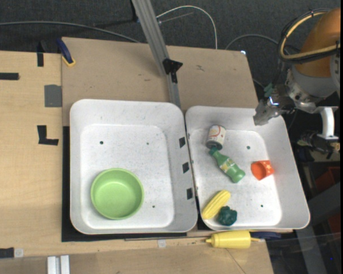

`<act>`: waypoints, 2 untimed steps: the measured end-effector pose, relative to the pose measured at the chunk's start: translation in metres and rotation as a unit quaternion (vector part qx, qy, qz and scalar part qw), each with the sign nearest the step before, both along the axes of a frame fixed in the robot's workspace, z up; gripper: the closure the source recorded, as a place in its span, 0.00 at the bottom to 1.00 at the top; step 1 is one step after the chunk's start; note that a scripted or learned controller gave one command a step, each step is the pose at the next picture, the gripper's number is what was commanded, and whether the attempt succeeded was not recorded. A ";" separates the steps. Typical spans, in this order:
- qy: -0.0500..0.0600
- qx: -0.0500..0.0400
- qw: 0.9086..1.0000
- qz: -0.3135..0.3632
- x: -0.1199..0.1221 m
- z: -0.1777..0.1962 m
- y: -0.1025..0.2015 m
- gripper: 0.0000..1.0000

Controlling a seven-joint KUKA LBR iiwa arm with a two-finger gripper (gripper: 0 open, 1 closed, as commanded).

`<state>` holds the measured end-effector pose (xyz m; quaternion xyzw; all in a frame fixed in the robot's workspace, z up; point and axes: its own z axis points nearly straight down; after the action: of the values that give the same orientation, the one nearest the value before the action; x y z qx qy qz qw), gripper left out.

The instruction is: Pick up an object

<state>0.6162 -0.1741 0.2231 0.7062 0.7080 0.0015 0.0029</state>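
From my station I see the tabletop (126, 67) as pale wood board, with lighter plywood to the left carrying black tape marks and a grey patch. Dark carpet lies beyond it, crossed by thin cables. A grey metal pole (151, 27) slants down from the top to the seam between the two white bins.

The left bin (126, 116) holds a green bowl (117, 193) in its near left corner. The right bin (274, 210) holds a small can (216, 135) near its far side, a green bottle (227, 166) lying tilted just below it, an orange block (262, 169) to the right, and a yellow corn cob (215, 203) touching a dark green lump (227, 216) at the near edge. A yellow bottle (231, 240) lies on the tabletop just outside that bin's near rim.

The arm's gripper (267, 112) hangs over the right bin's far right corner, apart from every object. I cannot tell how it is set; it is too small and blurred.
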 end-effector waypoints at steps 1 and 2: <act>0.003 0.001 1.000 -0.001 0.000 0.000 0.000 1.00; 0.003 0.002 1.000 0.002 -0.009 0.011 0.051 1.00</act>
<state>0.6071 -0.1232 0.2339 0.7051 0.7091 0.0004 -0.0006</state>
